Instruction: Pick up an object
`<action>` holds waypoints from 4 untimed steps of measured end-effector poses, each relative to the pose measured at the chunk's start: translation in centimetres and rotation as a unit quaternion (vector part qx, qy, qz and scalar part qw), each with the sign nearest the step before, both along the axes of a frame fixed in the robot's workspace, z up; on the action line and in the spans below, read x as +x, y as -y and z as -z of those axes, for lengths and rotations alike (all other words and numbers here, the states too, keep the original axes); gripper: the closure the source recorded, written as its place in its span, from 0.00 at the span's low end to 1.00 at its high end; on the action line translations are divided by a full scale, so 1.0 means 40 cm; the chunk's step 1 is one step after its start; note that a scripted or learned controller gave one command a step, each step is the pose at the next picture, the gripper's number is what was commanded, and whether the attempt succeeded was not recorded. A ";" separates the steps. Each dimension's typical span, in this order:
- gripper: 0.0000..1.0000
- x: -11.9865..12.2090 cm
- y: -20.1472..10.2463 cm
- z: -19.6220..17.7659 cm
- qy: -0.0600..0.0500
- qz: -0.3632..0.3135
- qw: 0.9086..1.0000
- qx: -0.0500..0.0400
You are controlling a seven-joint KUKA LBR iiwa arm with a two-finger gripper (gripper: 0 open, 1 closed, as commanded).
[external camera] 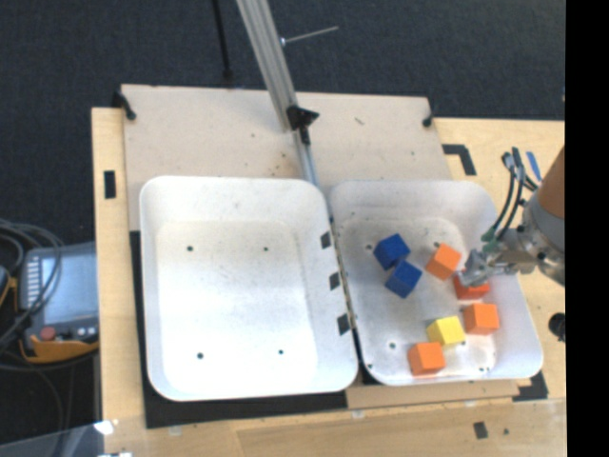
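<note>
— Nearest things in the right bin [521,348]?

— Near orange cube [426,357] by the front rim, yellow cube [445,330] just behind it, second orange cube [481,317] beside that.

— And the hand?

— Hand [476,274] low over the red cube [471,288], reaching in across the bin's right rim. Open or closed: cannot tell. Red cube partly hidden beneath, so no claiming a hold.

— Relation that counts?

— Red cube directly under the hand, apparently touching. Probably little sideways travel called for, only a descent and a squeeze. No long axis to speak of on a cube. Third orange cube [443,261] just beside, toward the bin's middle, crowding that side.

— Farther off?

— Blue cubes [403,279] past that, close together. Left bin [152,255] alongside. Pale surface [219,141] behind, aluminium post [271,55] slanting up, dark floor [95,36] beyond.
</note>
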State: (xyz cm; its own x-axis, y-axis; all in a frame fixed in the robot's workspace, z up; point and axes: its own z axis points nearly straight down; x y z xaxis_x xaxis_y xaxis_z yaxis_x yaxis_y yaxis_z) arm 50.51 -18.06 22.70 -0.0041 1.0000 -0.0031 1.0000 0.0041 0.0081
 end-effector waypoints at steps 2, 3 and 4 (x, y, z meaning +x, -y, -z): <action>1.00 0.039 -0.276 -0.003 -0.004 -0.002 1.000 0.002; 1.00 0.051 -0.412 -0.029 -0.003 -0.002 1.000 0.002; 1.00 0.083 -0.565 -0.042 -0.003 -0.003 1.000 0.003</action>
